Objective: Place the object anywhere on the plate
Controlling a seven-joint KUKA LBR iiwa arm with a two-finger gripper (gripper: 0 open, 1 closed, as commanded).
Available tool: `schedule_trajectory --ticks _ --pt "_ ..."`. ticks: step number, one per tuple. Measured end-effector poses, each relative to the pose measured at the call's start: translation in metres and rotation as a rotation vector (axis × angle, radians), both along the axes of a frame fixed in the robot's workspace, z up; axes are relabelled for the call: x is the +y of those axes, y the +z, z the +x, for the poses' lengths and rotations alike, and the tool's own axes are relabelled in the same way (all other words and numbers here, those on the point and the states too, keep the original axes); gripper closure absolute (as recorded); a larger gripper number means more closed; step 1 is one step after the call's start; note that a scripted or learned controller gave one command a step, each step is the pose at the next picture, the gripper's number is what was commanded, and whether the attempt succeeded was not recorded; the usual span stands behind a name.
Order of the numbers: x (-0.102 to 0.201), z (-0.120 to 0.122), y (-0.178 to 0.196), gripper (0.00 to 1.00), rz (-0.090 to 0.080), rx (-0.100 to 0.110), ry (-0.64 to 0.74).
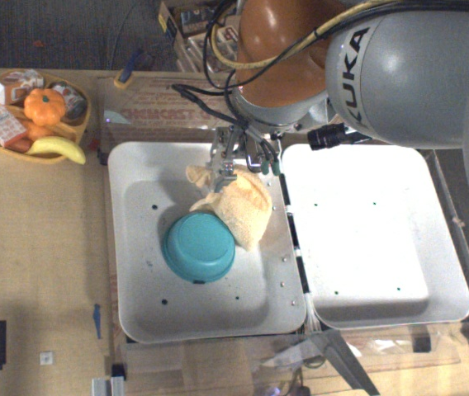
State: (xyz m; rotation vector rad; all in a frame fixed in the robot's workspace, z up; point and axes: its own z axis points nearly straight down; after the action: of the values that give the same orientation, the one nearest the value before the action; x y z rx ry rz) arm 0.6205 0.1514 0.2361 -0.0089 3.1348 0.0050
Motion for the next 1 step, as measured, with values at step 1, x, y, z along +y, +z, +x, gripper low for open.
schedule_trajectory --ticks 1 --pt "0.052 0.0079 -0.006 1.0 0.001 -0.001 0.0"
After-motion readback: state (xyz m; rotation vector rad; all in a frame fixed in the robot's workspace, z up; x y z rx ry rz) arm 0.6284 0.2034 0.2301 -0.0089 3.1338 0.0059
